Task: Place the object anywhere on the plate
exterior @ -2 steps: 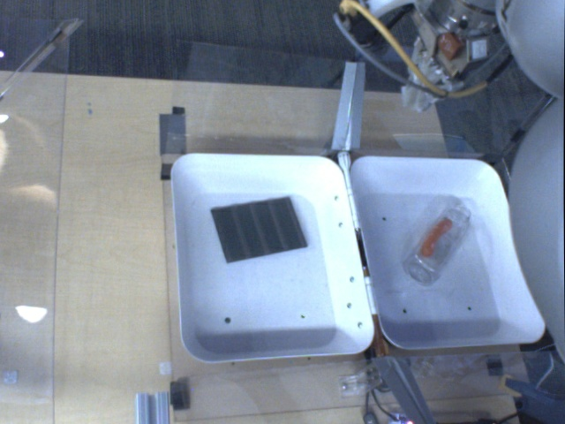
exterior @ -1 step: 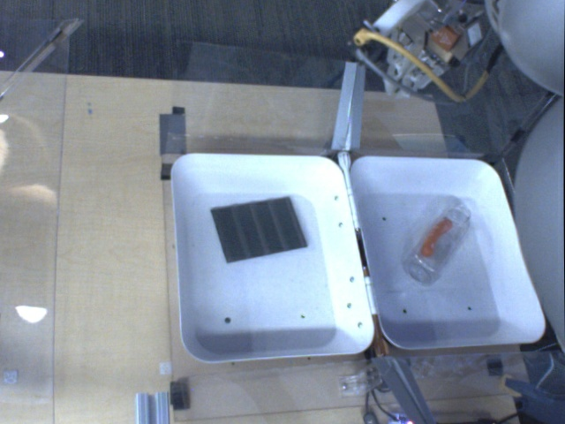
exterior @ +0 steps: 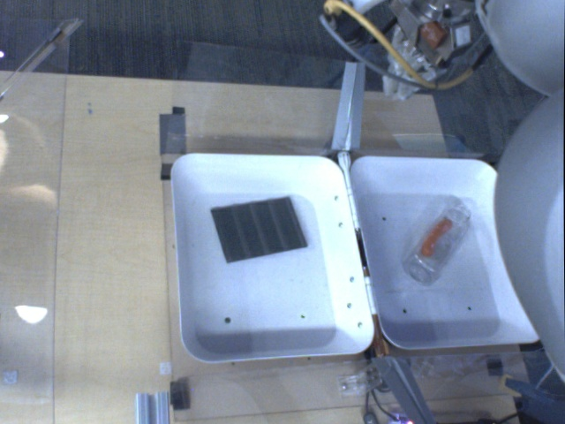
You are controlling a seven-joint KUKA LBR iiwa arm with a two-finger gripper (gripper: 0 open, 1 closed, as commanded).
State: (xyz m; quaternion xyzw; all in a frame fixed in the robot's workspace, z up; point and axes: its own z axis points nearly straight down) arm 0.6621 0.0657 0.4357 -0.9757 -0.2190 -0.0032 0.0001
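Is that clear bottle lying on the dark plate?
No, the clear bottle lies in the right bin; the dark plate sits in the left bin.

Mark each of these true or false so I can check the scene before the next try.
1. The clear bottle lies in the right bin. True.
2. The dark plate lies in the left bin. True.
3. The bottle rests on the plate. False: they lie in separate bins.
4. The end effector grips the bottle. False: it hangs beyond the bins' far edge.
5. The bottle stands upright. False: it lies on its side.
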